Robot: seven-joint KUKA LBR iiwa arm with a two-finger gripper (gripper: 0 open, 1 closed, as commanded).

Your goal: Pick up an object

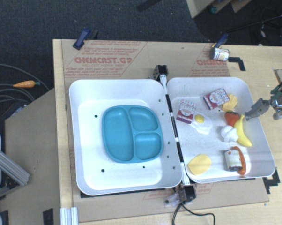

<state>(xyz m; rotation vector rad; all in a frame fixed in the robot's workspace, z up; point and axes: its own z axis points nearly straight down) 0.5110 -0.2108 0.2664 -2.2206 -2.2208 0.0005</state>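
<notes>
The bench carries two shallow white plastic bins side by side: the left bin (82, 125) at about nine o'clock of the view and the right bin (258, 158) at about three o'clock. In the left bin lies a light-blue plastic plate with three compartments (131, 133), near its centre, flat on the floor of the bin. The things to pick are all in the right bin. At twelve o'clock of this bin is a small red-and-white printed packet (217, 98), with a little yellow piece (232, 102) just beside it on its right. Toward ten o'clock lies a second red-and-white packet (186, 111), and next to it a clear wrapper with a yellow spot (200, 120). Near the centre right, an orange-red rounded toy (231, 118), a white lumpy object (228, 134) and a yellow banana-shaped toy (243, 133) sit close together — the banana touches the white one. At six o'clock rests a yellow oval toy (199, 164), and at five o'clock a small silver can with an orange handle-like band (235, 159). The grey gripper (257, 108) comes in at three o'clock, above the right rim of the bin, just beside the orange-red toy — whether its fingers are wide or narrow I cannot tell.
</notes>
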